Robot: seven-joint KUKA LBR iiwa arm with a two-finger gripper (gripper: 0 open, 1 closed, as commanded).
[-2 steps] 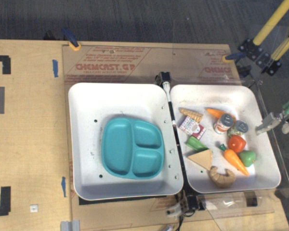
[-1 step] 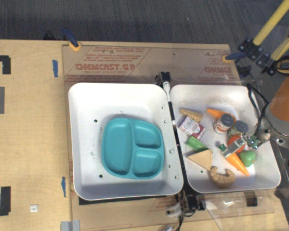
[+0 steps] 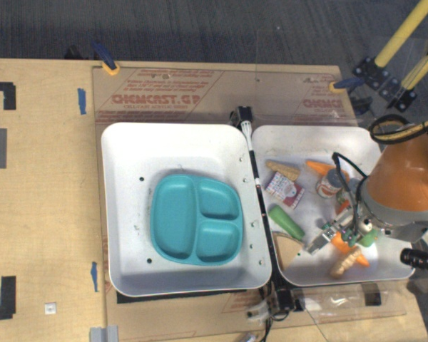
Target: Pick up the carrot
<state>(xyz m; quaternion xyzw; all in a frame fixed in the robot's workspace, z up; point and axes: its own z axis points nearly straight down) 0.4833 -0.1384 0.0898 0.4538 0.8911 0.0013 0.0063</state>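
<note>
- The gripper (image 3: 340, 235) hangs low in the right bin (image 3: 271, 140); whether it is open or closed cannot be told.
- An orange carrot (image 3: 316, 167) lies near the bin's far side.
- Between them sit a small jar (image 3: 329, 185), a snack packet (image 3: 283, 189) and a green vegetable (image 3: 287, 221).
- The left bin (image 3: 121, 191) holds a teal divided plate (image 3: 196, 219).

A teal plastic tray with three compartments (image 3: 197, 219) lies in the plain white left bin (image 3: 121, 191). Right of that tray, the white right bin (image 3: 285, 142) holds a bright green cucumber-shaped piece (image 3: 286, 221), an orange carrot (image 3: 317, 167), a tan ribbed cone (image 3: 282, 169), a small white packet printed in pink and purple (image 3: 283, 188) and a tan-and-orange piece (image 3: 349, 261). The surface (image 3: 43, 191) is pale brown cardboard with red print, black corner marks and blue tape tabs. The arm's band (image 3: 408, 177) is orange.
</note>
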